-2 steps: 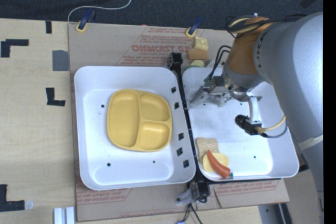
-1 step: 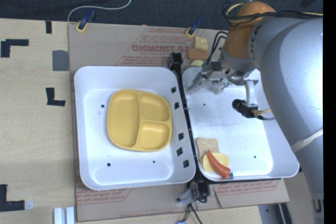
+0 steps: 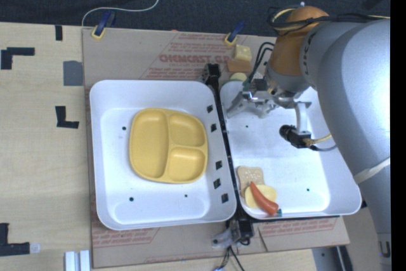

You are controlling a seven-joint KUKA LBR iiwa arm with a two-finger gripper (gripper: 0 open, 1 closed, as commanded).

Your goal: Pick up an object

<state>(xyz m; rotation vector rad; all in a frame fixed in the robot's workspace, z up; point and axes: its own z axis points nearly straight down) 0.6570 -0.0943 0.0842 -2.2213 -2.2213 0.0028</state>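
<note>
Three small food pieces, a toast slice (image 3: 249,175), a yellow slice (image 3: 261,195) and a red sausage (image 3: 264,198), lie touching at the right bin's (image 3: 317,190) near-left corner. That bin's far end sits under the gripper (image 3: 254,98); its finger state cannot be told. A yellow divided plate (image 3: 168,145) fills the left bin (image 3: 108,136).

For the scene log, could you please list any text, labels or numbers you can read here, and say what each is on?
Red print on the cardboard sheet under the white bins: a large word and smaller lines, all too blurred to read.
No other text is readable.
</note>
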